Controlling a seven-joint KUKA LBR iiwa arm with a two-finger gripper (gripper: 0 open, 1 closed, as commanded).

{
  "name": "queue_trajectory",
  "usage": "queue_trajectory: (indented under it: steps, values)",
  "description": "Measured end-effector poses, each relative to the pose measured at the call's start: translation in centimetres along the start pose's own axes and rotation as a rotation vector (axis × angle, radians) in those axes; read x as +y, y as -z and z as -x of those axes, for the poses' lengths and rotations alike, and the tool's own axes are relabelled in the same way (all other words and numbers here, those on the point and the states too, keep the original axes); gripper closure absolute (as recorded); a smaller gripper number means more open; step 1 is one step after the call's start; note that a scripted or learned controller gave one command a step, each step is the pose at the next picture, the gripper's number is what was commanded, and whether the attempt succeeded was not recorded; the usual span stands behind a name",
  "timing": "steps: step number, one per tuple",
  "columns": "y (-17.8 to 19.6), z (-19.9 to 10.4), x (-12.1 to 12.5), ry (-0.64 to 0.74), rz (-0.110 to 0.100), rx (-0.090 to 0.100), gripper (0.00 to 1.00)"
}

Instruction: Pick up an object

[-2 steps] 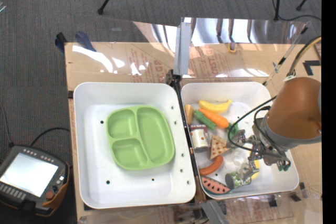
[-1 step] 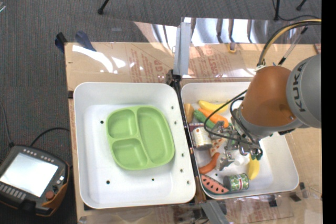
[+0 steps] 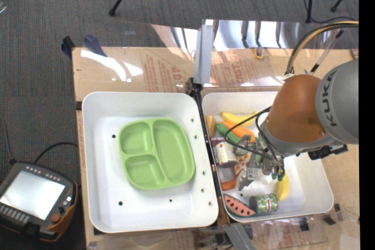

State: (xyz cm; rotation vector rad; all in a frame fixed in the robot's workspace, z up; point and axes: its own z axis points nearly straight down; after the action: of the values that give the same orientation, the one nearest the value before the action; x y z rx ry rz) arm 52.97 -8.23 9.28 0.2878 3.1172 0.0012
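Note:
The right bin (image 3: 319, 191) holds several toy foods. A yellow banana (image 3: 237, 119) and a green and orange vegetable (image 3: 233, 132) lie at its back. A small white jar (image 3: 222, 153) lies near the left wall. A watermelon slice (image 3: 237, 206), a green can (image 3: 264, 203) and a second yellow piece (image 3: 283, 187) lie at the front. My gripper (image 3: 251, 173) hangs low over the middle of this pile, beside an orange piece (image 3: 228, 185). The arm's orange band (image 3: 293, 114) hides what lies under it. I cannot see anything held.
The left bin (image 3: 96, 120) bears a green divided plate (image 3: 157, 153). A grey upright post (image 3: 203, 55) stands behind the wall shared by the bins. A control pendant (image 3: 32, 196) lies on the floor at the lower left. Cables loop above the arm.

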Motion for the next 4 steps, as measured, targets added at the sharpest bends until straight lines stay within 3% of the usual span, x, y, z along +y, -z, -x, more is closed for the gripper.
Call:
queue_trajectory:
  steps: [1,2,3,4]
  values:
    - [0.0,0.3,0.3,-0.332,0.002,-0.001,0.0]
    - [0.0,6.7,0.8,-0.409,-0.001,-0.003,0.0]
    - [0.0,6.0,0.4,-0.597,0.002,-0.002,0.0]
    - [0.1,3.9,0.2,-0.659,0.0,-0.006,0.0]
